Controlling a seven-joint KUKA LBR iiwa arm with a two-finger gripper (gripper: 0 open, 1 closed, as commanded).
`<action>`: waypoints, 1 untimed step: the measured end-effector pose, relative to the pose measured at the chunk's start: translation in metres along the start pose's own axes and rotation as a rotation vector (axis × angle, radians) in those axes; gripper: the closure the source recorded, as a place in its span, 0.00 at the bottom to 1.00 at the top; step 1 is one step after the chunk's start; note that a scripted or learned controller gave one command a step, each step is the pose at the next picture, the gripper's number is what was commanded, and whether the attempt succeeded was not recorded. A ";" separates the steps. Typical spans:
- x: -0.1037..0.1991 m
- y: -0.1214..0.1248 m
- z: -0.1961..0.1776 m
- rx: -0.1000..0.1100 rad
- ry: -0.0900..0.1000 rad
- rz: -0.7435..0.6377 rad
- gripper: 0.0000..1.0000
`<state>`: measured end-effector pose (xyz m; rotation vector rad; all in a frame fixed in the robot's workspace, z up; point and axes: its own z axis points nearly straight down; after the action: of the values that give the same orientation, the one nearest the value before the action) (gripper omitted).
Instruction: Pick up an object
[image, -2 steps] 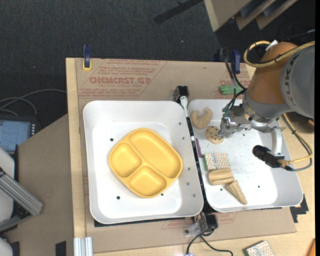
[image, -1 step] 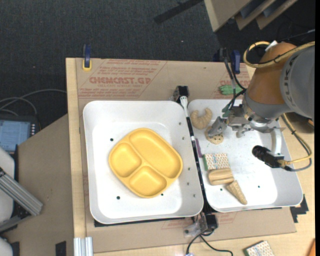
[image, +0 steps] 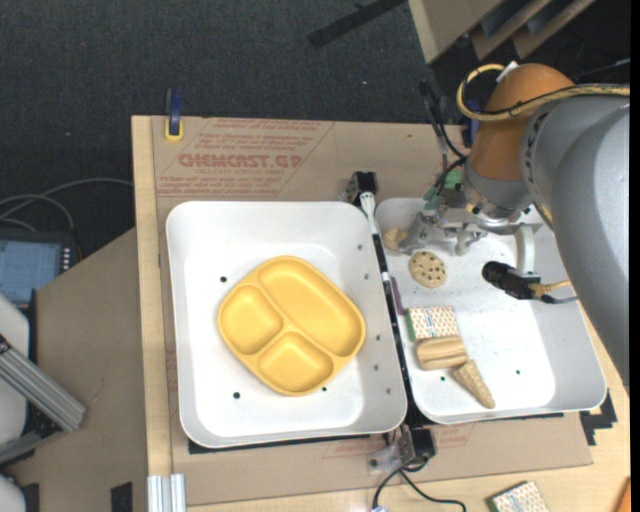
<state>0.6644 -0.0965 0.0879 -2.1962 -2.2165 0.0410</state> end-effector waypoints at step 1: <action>-0.003 -0.075 0.006 -0.025 0.006 0.012 0.00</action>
<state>0.5889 -0.0997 0.0845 -2.2192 -2.2134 0.0066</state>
